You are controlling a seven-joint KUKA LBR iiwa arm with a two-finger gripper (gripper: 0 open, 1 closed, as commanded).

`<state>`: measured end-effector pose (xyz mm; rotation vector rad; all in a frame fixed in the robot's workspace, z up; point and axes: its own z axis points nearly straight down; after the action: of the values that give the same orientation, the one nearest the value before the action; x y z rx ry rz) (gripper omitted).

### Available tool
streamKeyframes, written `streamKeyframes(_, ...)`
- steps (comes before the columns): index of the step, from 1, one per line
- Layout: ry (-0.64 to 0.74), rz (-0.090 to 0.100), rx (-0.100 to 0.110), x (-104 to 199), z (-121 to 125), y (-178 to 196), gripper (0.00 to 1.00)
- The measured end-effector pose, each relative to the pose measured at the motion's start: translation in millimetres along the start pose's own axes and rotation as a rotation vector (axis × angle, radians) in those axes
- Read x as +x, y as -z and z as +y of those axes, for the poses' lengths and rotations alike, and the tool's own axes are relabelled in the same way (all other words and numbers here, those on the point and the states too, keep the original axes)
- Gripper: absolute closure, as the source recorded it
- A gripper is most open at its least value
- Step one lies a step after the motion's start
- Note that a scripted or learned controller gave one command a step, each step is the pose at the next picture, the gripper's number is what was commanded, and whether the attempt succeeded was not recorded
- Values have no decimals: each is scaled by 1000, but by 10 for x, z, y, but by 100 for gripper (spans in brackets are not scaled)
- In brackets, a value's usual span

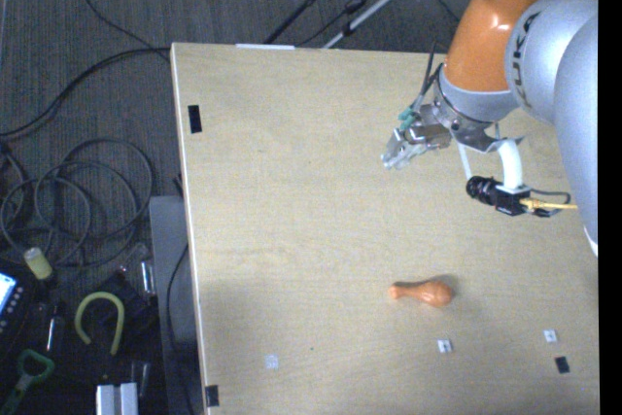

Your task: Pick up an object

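Pale wooden table (292, 209) above dark carpet strewn with cables (78, 180); orange object (424, 292) lies well below the tool (400, 151), whose finger state cannot be told.

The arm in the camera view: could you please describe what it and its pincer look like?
The arm is glossy grey with a rounded orange band above the wrist and dark lettering beside it. A yellow cable runs over its top; a black connector on a white bracket with a yellow lead hangs below. The pincer is small, pale metal with a green touch.
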<state>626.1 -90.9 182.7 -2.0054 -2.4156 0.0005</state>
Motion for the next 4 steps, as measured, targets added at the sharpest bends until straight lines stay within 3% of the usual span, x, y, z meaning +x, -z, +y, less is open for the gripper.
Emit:
streamKeyframes(1,0,0,0,-1,0,0,0)
streamKeyframes(2,-96,-1,2,-344,356,-1004,0)
streamKeyframes(3,-200,-4,-1,-897,261,-500,0)
streamKeyframes(4,4,-7,0,-1299,186,-453,0)
